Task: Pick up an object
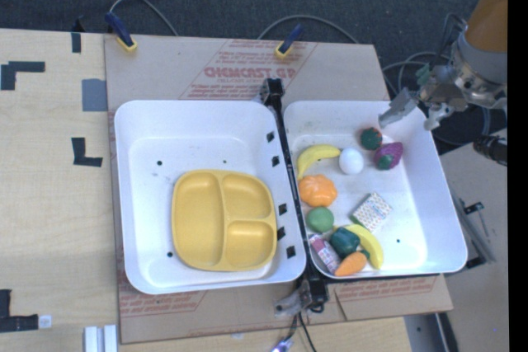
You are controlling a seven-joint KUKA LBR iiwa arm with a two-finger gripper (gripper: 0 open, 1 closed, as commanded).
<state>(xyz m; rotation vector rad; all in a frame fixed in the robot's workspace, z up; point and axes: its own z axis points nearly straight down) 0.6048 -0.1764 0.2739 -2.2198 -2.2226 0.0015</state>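
Note:
The right bin (429, 177) holds several toy foods. A dark red and green berry (371, 138) and a purple piece (388, 154) lie at its far right. A white egg (351, 161), a yellow banana (318, 154) and an orange (318, 190) sit toward the middle. My gripper (412, 113) hangs over the bin's far right corner, just above and right of the berry. It is open, with nothing between its fingers.
A green lime (320, 219), a small patterned box (373, 211), a second banana (369, 245), a teal piece (345, 241) and a carrot (351, 264) crowd the right bin's near side. The left bin (140, 177) holds a yellow divided plate (224, 218). Cables run behind the bench.

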